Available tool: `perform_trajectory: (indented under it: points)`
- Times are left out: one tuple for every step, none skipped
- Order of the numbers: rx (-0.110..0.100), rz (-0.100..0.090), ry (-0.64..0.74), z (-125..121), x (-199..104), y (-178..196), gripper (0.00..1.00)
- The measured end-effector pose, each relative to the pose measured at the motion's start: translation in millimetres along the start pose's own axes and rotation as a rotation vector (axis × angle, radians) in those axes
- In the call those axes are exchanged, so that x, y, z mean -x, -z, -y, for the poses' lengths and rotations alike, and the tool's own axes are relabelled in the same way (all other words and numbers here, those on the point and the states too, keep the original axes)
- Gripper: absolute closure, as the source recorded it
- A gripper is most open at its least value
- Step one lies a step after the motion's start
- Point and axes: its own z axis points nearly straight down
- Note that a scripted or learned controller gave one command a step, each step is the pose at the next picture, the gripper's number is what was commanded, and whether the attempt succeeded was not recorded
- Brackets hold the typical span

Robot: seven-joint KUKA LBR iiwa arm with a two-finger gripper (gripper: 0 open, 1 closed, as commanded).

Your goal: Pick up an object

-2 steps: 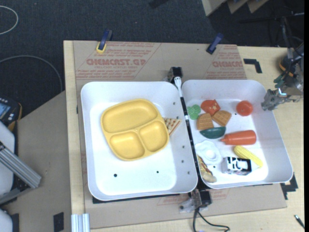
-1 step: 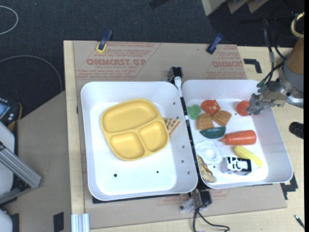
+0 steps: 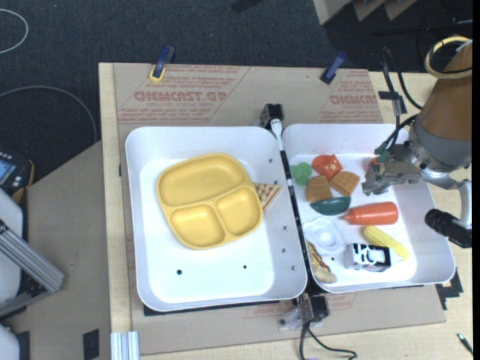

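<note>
Hand [image 3: 381, 172] low in right bin [image 3: 427, 137], above orange hot dog [image 3: 371, 214]. Can't tell if spread or pinching. Nothing picked up yet.

Two white bins, the left bin [image 3: 142, 223] and the right bin [image 3: 427, 223], sit on a tan desk [image 3: 225, 96] printed with faded red lettering and clipped with a yellow-and-blue clamp [image 3: 160, 64] and a blue clamp [image 3: 333, 68]. The left bin holds a yellow divided plate [image 3: 208, 199] and a tan waffle-patterned wedge [image 3: 266, 193]. The right bin holds a green piece [image 3: 301, 173], a red piece [image 3: 326, 164], orange-brown pieces [image 3: 332, 185], a dark teal piece [image 3: 331, 205], an orange-red cylinder [image 3: 371, 214], a yellow corn-like piece [image 3: 385, 241] and a black-and-white block [image 3: 369, 256]; the dark grey tool [image 3: 382, 172] hangs from an orange-banded grey arm [image 3: 444, 118].
</note>
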Motion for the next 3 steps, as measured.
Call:
perform_trajectory:
  points:
    - [0.0, 0.001, -0.001, 19, -44, -1, 1.0]
    - [0.001, 0.0, 0.0, 37, -56, 18, 1.0]
    - [0.0, 0.001, -0.002, 34, -51, 4, 1.0]
